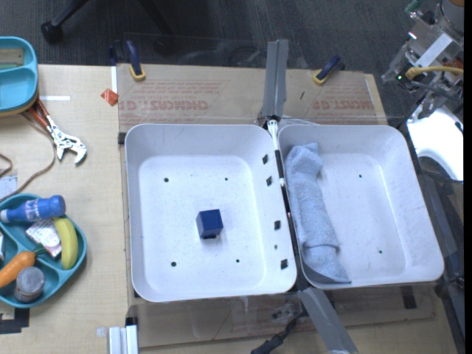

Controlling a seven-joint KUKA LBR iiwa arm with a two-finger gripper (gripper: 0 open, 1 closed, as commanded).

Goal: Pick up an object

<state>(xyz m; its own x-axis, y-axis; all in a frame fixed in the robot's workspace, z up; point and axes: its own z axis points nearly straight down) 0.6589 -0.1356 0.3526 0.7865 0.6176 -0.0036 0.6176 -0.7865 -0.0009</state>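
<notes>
Near the middle of the left bin (140, 198), slightly toward its front: a small blue cube (210, 223), sitting flat on the white floor, well apart from every wall, untouched and free on all sides. Across the divider, along the left wall of the right bin (398, 198): a grey-blue rolled cloth (313, 212), lying lengthwise from back to front, its near end touching the front corner. Either one a fair candidate for the pick, the cube judged the easier for its firm square faces, the cloth softer and pressed close to the wall. Beyond the bins, on the wooden table (81, 190): a wrench (66, 146) to the left, a light blue compartment tray (77, 260) at the front left with a banana (68, 243), a blue bottle (33, 209), a carrot and a small can, and another blue container at the far left edge. Clamps at the back edge, by the cardboard sheet under the bins. At the upper right corner: wiring and white and grey robot hardware (431, 54), well away from both bins; state of the end effector impossible to tell from this angle. As for progress, judged from the layout: nothing lifted, nothing gripped, no approach over either bin. Whole job left: reach in, descend over an object, close, raise.
</notes>
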